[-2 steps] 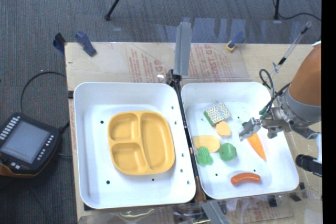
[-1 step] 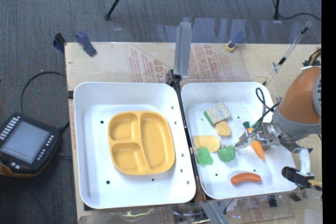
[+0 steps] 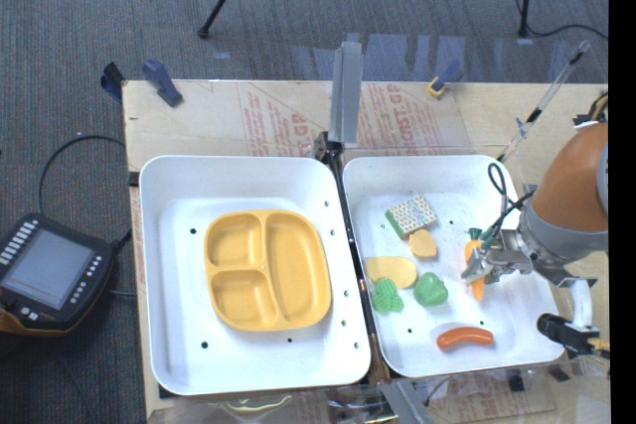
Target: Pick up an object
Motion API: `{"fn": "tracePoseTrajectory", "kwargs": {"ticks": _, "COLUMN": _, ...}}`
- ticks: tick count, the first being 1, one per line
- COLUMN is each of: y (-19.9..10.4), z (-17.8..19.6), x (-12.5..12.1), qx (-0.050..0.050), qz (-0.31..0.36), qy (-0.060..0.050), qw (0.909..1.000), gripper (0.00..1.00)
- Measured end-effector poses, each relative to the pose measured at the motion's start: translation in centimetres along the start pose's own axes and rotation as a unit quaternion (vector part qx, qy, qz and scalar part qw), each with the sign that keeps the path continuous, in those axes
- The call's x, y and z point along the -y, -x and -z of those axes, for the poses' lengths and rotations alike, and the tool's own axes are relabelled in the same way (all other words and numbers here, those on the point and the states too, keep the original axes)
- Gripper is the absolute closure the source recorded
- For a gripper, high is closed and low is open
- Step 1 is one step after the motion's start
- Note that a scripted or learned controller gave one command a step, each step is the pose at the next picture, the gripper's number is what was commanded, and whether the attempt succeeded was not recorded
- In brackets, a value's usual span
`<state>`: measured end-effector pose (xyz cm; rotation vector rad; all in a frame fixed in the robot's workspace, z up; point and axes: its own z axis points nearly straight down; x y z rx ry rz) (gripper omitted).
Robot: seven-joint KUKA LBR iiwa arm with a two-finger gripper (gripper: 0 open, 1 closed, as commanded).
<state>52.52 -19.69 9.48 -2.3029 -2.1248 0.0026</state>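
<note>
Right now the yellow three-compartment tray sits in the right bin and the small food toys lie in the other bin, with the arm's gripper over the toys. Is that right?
Not quite. The camera view shows the yellow three-compartment tray in the left bin, not the right. The small food toys, such as the sausage and green pieces, lie in the right bin, where the gripper is.

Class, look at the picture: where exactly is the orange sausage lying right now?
The orange sausage lies in the right bin, near its front edge, below the gripper and right of the green pieces.
</note>
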Motion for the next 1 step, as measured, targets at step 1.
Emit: {"fn": "tracePoseTrajectory", "kwargs": {"ticks": 1, "y": -4.14, "z": 11.56, "x": -4.94, "qx": 0.001, "qz": -0.045, "qy": 0.008, "qw": 0.9989, "gripper": 1.0}}
